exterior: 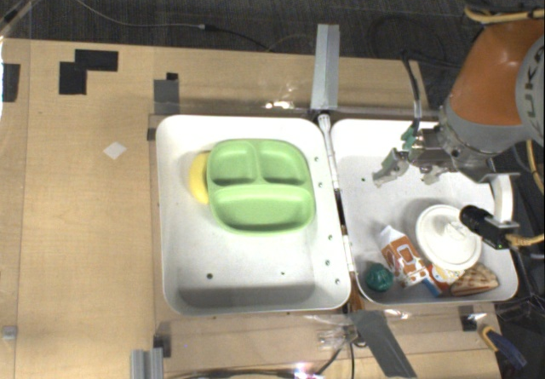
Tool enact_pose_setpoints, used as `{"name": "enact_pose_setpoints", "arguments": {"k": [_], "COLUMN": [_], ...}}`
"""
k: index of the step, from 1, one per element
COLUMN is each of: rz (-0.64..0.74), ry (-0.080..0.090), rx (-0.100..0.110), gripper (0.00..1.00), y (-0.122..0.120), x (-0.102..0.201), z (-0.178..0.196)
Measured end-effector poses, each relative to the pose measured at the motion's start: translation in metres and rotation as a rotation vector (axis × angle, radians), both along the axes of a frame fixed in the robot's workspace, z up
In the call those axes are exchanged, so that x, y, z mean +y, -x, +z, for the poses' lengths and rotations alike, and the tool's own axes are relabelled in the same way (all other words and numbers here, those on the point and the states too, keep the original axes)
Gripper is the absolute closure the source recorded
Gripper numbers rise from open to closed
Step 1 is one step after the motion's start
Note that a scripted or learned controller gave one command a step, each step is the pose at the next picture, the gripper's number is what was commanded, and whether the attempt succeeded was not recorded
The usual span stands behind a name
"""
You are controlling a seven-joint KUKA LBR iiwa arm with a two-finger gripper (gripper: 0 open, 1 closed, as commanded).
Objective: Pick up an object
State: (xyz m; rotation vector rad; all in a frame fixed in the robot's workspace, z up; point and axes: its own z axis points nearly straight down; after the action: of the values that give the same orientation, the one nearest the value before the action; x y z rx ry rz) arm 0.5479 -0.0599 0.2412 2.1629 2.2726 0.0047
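My gripper hangs over the upper left part of the right bin, its fingers pointing left, open, with nothing between them. Below and to its right lie the objects: a white round lid-like cup, an orange and white carton, a teal ball, and a brown piece in the near right corner. A bit of something blue peeks from under the cup. The gripper is apart from all of them.
The left bin holds a green divided plate with a yellow object poking out from under its left edge. A metal divider post stands between the bins at the back. Cables run along the right side.
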Motion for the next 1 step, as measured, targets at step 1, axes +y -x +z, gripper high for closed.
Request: {"name": "enact_pose_setpoints", "arguments": {"k": [1], "rz": [0.073], "ry": [0.0], "rx": [0.003], "gripper": [0.0], "y": [0.0605], "x": [-0.016], "z": [-0.0569]}}
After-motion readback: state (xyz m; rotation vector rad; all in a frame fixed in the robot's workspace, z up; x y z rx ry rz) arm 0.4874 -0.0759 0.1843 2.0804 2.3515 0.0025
